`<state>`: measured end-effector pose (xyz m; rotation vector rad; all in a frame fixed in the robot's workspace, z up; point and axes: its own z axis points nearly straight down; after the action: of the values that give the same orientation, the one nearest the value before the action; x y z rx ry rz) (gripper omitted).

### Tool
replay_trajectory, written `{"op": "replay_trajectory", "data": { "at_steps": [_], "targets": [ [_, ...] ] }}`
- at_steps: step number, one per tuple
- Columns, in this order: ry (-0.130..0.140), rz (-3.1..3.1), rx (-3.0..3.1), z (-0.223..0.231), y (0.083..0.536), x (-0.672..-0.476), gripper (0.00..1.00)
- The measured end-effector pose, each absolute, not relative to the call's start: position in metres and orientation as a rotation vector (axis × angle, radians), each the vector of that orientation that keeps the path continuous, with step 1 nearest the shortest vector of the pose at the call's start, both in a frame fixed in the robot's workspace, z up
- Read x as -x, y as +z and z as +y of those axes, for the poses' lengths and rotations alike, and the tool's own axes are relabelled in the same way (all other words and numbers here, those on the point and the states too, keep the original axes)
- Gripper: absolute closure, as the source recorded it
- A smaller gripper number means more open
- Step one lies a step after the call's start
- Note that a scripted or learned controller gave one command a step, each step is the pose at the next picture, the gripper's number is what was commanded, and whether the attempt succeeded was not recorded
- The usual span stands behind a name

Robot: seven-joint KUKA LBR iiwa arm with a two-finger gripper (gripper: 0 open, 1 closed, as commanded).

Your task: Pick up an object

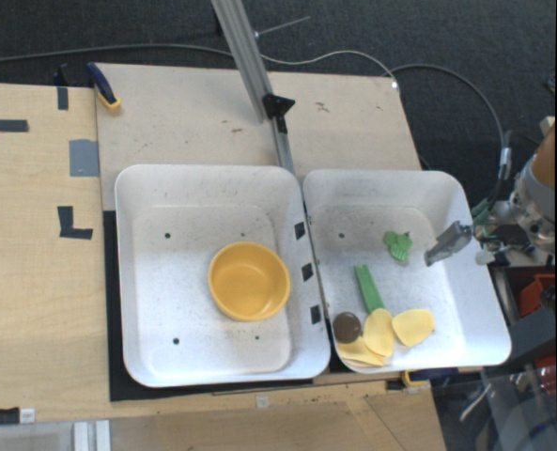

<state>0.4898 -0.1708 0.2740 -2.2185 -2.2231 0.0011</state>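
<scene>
Yellow pieces (391, 332): lower right of frame, in right bin (466, 205).
Left bin (132, 191): holds yellow bowl (249, 281).
Gripper (444, 245): right-centre, finger spread unclear, nothing seen held.
Green stick (367, 287): lower left of gripper, apart.
Green lump (398, 245): just left of gripper.

No text, label, brand, number or sign can be read anywhere in this view. The dark tape pieces (69, 222) on the tabletop (34, 280) are plain shapes and carry no letters. The small dark marks (307, 272) along the wall between the two bins are too small to tell if they are writing.
</scene>
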Motion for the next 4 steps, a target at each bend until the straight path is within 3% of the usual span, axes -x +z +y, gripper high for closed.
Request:
{"op": "replay_trajectory", "data": {
  "at_steps": [1,4],
  "targets": [
    [0.001,-2.223,2.219,-0.171,0.274,-0.49,0.0],
    [0.007,-2.217,2.214,-0.153,0.109,-0.487,0.0]
  ]
}}
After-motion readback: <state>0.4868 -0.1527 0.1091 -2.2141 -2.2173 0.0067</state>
